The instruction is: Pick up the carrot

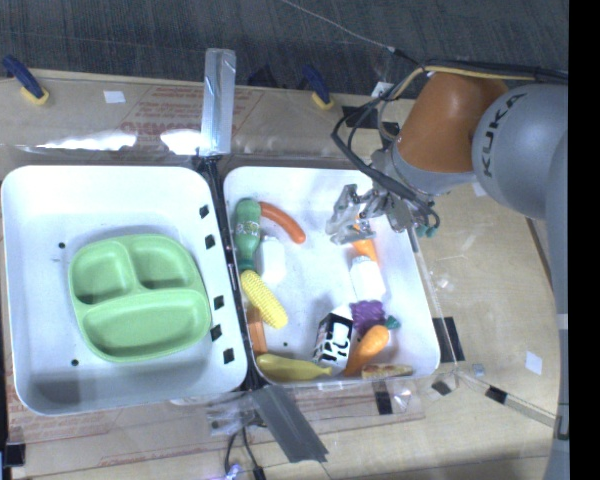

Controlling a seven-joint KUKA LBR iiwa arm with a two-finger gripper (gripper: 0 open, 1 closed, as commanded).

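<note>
Claw (352,218) over right bin (420,268) | grip state unclear | carrot (371,342) well apart, near front wall

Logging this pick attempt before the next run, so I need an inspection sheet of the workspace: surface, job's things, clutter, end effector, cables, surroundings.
Surface: two white bins side by side; left bin holds a green divided plate.
Job's things: carrot lies near the right bin's front corner, untouched.
Clutter: corn, banana, sausage, purple grapes, white bottle.
End effector: over the right bin's back, away from the carrot; finger state unclear.
Cables: black cable loops at the wrist.
Surroundings: blue clamps on the bench edge.
</note>
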